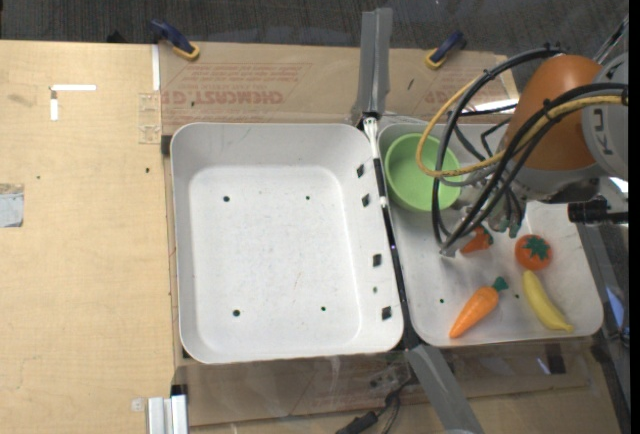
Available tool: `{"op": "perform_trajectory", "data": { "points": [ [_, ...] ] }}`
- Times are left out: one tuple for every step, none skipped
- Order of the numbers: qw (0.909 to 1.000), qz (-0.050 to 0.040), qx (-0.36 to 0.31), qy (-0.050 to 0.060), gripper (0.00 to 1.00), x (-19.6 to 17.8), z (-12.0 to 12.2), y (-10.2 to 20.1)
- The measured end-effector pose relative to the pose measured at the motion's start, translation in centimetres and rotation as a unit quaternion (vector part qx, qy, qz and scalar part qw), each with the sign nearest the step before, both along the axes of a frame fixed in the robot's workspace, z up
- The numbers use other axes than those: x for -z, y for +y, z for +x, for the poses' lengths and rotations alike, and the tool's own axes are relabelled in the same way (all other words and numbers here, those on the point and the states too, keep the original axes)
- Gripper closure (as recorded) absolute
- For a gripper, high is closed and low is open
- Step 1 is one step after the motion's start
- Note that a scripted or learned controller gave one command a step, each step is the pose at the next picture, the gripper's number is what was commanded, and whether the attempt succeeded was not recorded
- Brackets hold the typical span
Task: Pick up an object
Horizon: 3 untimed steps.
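The arm, grey with an orange band, is reaching in from the right and hanging over the right bin. The gripper is sitting low in that bin, its tip hovering near the bin floor beside a small orange-red object. That object is lying just to the right of the gripper tip, partly hidden by it; contact cannot be judged, and whether the gripper is released or clenched cannot be told from this angle.

Yellow and black cables are looping from the wrist across the green bowl, which is occupying the upper left corner of the right bin.

Other contents of the right bin: a toy carrot, orange with a green top, is lying diagonally near the front; a tomato-like red ball with a green stem is resting right of the gripper; a yellow banana is lying just below the ball, curving toward the front right corner.

The left bin is showing a smooth white plastic floor with small dark holes and rounded corners.

Both bins are sitting on a cardboard sheet clamped at its far edge.
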<state>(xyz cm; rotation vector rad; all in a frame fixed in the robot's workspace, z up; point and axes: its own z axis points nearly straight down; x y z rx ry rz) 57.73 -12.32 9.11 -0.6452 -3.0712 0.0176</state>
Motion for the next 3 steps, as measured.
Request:
{"op": "perform_trajectory", "data": {
  "points": [
    [0.9999,-0.0114,-0.005,-0.002,0.00,-0.2,4.6,-0.4],
    [0.9999,0.0045,-0.011,-0.003,0.00,-0.1,-5.4,1.7],
    [0.9975,-0.0042,0.070,-0.004,0.00,-0.2,2.6,-0.4]
  ]
}}
